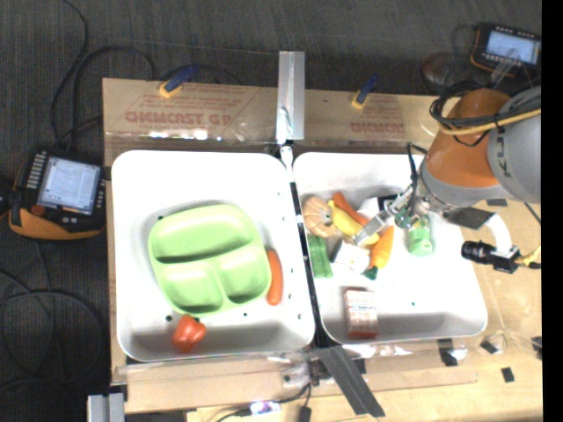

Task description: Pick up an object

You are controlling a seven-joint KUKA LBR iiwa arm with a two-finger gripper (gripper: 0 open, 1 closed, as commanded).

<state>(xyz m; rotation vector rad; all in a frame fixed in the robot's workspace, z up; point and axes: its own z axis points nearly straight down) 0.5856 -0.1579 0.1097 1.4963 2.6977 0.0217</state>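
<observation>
Right bin (457,310): white, shallow, the place where my gripper (398,207) sits, low over the upper middle of its floor; my grey arm with its orange band (462,152) crosses the bin's upper right rim. Whether my fingers are spread or pressed together I cannot tell, and nothing shows between them. Contents, placed by the bin: a carrot (381,249) with a green tip, near the centre, just below and left of my gripper; a translucent green bottle (420,236), just right of the carrot, tilted; a yellow banana-like piece (346,218) and a round tan piece (318,215), towards the upper left; a dark green strip (318,257) along the left wall; a small white piece (351,258) between strip and carrot; a reddish-brown box (361,312) against the lower wall. Left bin (127,236), just beside the right bin's left wall: a light green divided tray (207,258) in the middle, an orange-red pepper-like piece (274,277) at the tray's right edge, a red strawberry-like piece (187,332) below it.
</observation>
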